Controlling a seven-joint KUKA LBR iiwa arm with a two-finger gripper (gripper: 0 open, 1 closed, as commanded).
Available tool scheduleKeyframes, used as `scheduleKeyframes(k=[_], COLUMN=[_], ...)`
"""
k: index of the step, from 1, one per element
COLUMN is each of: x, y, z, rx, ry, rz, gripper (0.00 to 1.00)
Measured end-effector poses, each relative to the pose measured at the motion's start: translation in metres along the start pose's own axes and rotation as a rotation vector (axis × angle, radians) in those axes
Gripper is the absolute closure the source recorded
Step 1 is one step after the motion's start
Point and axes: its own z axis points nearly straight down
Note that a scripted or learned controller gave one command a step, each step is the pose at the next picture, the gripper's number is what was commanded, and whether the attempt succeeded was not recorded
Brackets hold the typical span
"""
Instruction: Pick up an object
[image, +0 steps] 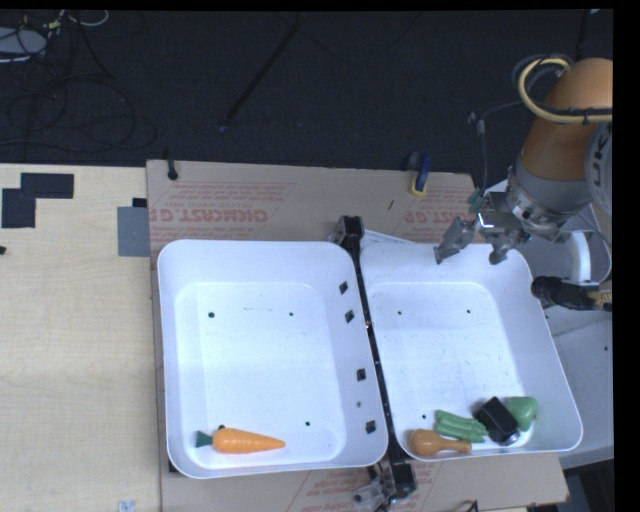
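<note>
The pincer (478, 243) hangs at the top edge of the right shallow white plastic bin (560, 380), up at about one o'clock in the picture, its two grey fingers splayed apart with nothing between them: open and carrying nothing. Above it sits the grey arm with its orange band (570, 120), reaching in from the right.

Now the relation that matters: the nearest pickable things lie toward six o'clock from the pincer, well apart from it, down in that same bin's lower corner. There is a tight cluster there. Count them: one green bean-like plastic piece (460, 425), one small black block (497, 419) lying tilted across a rounded green plastic piece (522, 408), and one orange-tan pear-shaped toy (437, 443) with its narrow end pointing to three o'clock. Four items, touching or just beside one another, so a clean grasp there looks awkward to me.

Swing out to eight o'clock from the pincer and the left white bin (180, 300) holds a single orange plastic carrot with a green top (246, 440), far off in its lower corner. Its long axis runs nine to three, tip toward three. It lies alone, so I judge it the easier target, though the farther one. Two bins on the cardboard-covered surface (250, 200), five objects in all.
</note>
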Motion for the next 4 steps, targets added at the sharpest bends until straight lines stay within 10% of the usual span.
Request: scheduleKeyframes(k=[1,2,3,4], x=[0.07,0.005,0.075,0.053], y=[0.0,0.0,-0.003,0.002], z=[-0.017,-0.126,0.048,-0.093], rx=[0.001,-0.01,0.016,-0.012], ry=[0.001,-0.006,0.004,-0.003], rz=[-0.003,0.007,-0.002,0.004], gripper=[0.0,0.0,0.0,0.0])
